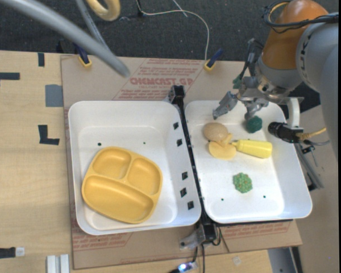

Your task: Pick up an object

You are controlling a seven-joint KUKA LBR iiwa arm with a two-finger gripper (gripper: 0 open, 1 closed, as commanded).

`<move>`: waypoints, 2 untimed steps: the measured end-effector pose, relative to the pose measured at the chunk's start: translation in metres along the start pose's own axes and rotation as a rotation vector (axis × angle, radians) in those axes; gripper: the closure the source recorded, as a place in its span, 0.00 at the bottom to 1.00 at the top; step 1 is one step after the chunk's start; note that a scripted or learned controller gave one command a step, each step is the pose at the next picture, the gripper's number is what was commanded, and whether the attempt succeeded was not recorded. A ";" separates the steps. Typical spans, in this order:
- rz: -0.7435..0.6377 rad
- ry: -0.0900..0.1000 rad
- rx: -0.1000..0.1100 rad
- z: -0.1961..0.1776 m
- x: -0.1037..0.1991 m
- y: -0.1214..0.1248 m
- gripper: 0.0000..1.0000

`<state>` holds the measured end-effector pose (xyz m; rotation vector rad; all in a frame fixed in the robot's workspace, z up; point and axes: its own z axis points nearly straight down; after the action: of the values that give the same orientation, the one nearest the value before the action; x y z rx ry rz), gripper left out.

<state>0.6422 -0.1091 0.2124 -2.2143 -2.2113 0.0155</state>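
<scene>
Your gripper hangs over the far end of the right bin, its fingers spread apart and holding nothing; one grey finger slants out toward the bin divider, and the other side sits closer to a small dark green piece lying just beside it near the far right corner.

The things you could pick up all lie on the near side of the gripper. Closest is the tan potato, just below the slanted finger. Touching it on the near side is a pale yellow slice, and against that rests a yellow corn cob, whose long axis runs crosswise, pointing toward the right wall of the bin. Further toward you, well apart from the rest, sits a green broccoli floret on open floor.

The left bin carries a yellow divided plate, far from your gripper.

If you go for the potato, I judge a short move toward the near side would do. The corn cob would need the fingers closing across its narrow width, not along its length.
</scene>
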 end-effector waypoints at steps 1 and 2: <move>-0.003 -0.001 -0.014 -0.009 0.000 0.003 0.00; -0.003 -0.002 -0.010 0.035 0.001 0.003 0.00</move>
<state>0.6444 -0.1077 0.1774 -2.2170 -2.2206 0.0073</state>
